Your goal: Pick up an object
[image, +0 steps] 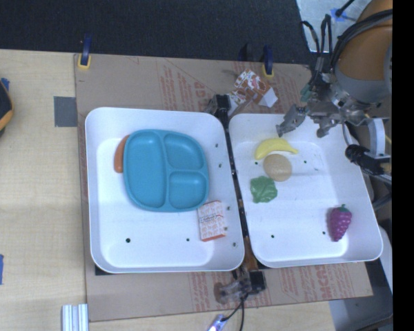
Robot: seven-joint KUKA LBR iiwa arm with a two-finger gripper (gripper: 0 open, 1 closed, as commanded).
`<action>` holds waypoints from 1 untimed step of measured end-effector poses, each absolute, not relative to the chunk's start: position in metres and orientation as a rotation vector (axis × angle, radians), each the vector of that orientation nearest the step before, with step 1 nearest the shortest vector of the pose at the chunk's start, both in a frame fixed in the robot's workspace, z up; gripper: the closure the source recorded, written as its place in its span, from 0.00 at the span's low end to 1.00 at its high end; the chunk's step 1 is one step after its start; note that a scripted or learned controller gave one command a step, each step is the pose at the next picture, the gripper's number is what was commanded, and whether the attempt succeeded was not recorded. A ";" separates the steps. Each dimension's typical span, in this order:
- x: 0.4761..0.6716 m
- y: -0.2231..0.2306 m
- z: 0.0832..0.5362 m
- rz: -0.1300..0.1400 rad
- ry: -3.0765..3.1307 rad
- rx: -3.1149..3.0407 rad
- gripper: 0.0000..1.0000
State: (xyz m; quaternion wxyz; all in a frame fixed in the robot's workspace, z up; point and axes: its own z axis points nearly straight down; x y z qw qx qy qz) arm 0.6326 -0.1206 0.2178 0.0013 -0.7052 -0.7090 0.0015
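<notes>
Right bin: yellow banana (275, 147) lying flat, touching a tan round (278, 167) below it. Green lump (263, 189) just beside those. Purple grapes (339, 222) well apart, near right wall.

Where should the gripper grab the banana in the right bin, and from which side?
Grip the banana across its thick middle, coming straight down from above. It lies flat, arched, long axis roughly left-right in view, so close across its narrow width. The tan round piece touches its lower edge; stay toward the upper side.
</notes>
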 end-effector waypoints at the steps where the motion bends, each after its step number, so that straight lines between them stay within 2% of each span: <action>1: 0.590 -0.128 0.161 0.007 -2.226 -2.214 0.00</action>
